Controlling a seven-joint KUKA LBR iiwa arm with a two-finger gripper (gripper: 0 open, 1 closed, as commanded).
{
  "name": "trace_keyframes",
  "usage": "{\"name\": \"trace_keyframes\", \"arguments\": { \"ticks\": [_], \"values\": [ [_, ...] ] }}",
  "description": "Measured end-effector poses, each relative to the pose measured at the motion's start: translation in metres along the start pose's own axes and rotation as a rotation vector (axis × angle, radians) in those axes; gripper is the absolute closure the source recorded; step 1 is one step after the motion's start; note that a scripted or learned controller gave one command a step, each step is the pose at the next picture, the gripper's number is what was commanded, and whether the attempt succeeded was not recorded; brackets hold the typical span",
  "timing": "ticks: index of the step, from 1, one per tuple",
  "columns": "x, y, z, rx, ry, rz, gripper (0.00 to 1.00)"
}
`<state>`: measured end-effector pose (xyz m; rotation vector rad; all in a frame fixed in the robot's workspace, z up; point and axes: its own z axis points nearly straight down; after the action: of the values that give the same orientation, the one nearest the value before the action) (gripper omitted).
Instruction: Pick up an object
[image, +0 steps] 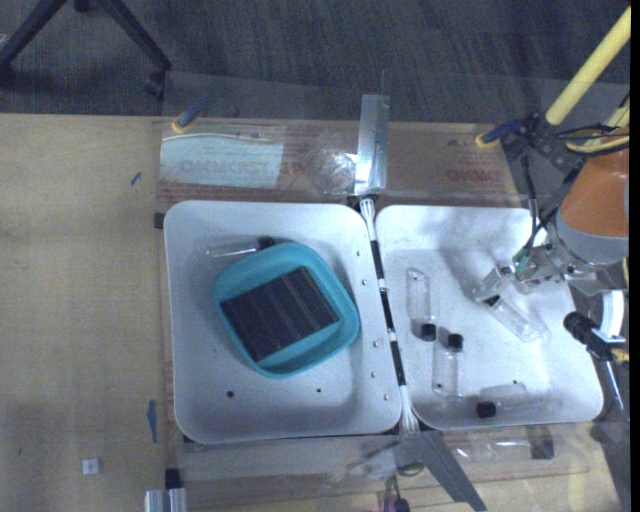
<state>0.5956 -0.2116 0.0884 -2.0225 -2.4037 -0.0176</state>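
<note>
Bolted side by side on the bench (70, 300): left bin (190, 300) and right bin (420, 230), meeting at a middle seam (372, 290), taken here as the reference for every place. Left of the seam, just beside it: a teal dish (340, 300) with a dark ribbed insert, tilted on the bin floor, probably too broad to be an easy catch. Beyond its far corner, further left of the seam: a clear tube (235, 245) with a black cap. Right of the seam, close to it: a second capped tube (417, 290), lying roughly parallel to the seam, and a third (445, 365) a little further right and nearer the front. Further right again, at the bin's front wall: a fourth (500, 400). Well right of the seam, at the far side of the same bin: the arm (600, 205), dropped in low, with the tool (512, 278) poised over a clear, glassy piece (517, 318), seemingly the chosen object, since nothing else lies so close beneath it. Whether apart, together or clamped: cannot tell, given glare and the clutter of cables at the wrist. No lift to judge by, so the pick best counted as not yet done. Slippery, see-through stock, likely to roll or squirt aside under a poor pinch.
</note>
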Motion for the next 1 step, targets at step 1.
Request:
{"name": "trace_keyframes", "arguments": {
  "ticks": [1],
  "values": [
    [0.0087, -0.0356, -0.0001, -0.002, -0.006, -0.025, 0.0]
  ]
}}
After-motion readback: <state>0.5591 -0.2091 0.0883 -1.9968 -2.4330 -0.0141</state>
